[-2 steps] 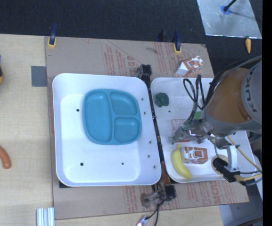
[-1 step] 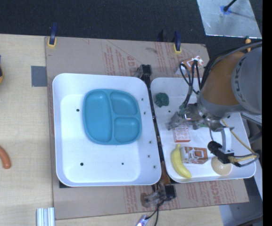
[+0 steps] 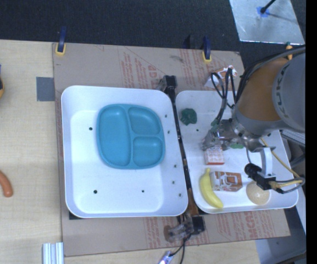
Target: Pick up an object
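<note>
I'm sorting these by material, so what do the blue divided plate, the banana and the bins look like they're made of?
Blue divided plate: probably molded plastic, matte, one even color with soft rounded ridges. Banana: likely plastic toy, uniformly yellow and smooth, though real fruit can't be excluded. Left bin and right bin: seemingly thin formed plastic, white, slightly glossy, rounded corners.

Red printing across the brown cardboard sheet (image 3: 147, 59), too faint to read; label marks on two small packets (image 3: 215, 156), illegible.

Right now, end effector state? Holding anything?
End effector: cannot be told; it sits low in the right bin, just above the small red-and-white packet.
</note>
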You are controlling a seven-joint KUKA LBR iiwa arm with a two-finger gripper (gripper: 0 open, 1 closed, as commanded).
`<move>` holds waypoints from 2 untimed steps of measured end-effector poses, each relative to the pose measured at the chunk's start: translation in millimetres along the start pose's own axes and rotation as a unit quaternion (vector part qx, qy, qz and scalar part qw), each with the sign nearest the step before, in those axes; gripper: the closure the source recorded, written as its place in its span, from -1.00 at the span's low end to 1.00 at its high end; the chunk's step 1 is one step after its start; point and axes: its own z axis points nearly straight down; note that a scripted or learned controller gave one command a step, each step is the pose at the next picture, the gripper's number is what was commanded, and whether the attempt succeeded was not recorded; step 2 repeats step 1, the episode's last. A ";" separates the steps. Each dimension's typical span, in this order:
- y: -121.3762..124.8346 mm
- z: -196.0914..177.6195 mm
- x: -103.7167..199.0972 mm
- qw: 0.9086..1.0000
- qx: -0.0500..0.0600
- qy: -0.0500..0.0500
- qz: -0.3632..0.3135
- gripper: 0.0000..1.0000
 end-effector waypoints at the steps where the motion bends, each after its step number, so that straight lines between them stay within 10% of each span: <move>1: -0.6 -90.6 68.3 1.000 -0.001 0.002 0.002 1.00; 2: -0.6 -90.6 68.3 1.000 -0.001 0.002 0.002 1.00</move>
